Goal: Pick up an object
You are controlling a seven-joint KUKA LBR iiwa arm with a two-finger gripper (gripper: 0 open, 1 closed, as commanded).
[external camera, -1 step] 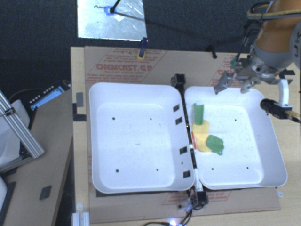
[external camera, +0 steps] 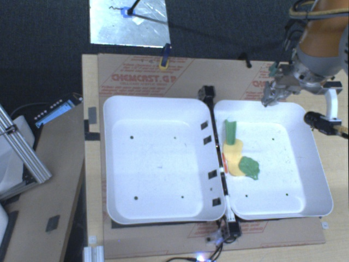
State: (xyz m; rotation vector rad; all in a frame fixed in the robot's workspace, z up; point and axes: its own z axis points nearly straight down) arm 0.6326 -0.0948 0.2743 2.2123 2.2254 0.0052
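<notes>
Two bins (external camera: 158, 113) at frame centre: smooth white plastic, slight sheen. Board (external camera: 180, 72) beneath: matt brown cardboard, red print. Sheet (external camera: 128, 15) at upper left: shiny, foil-like metal. Backdrop (external camera: 43, 37): dark, rough cloth. Bench (external camera: 54, 168) at lower left: pale matt wood.

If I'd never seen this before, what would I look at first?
Probably the bright little pile in the right bin: a yellow piece with a green block above it and a darker green piece at its lower right. Next, the gripper over that bin's far edge, and the shiny metal sheet at the top.
</notes>
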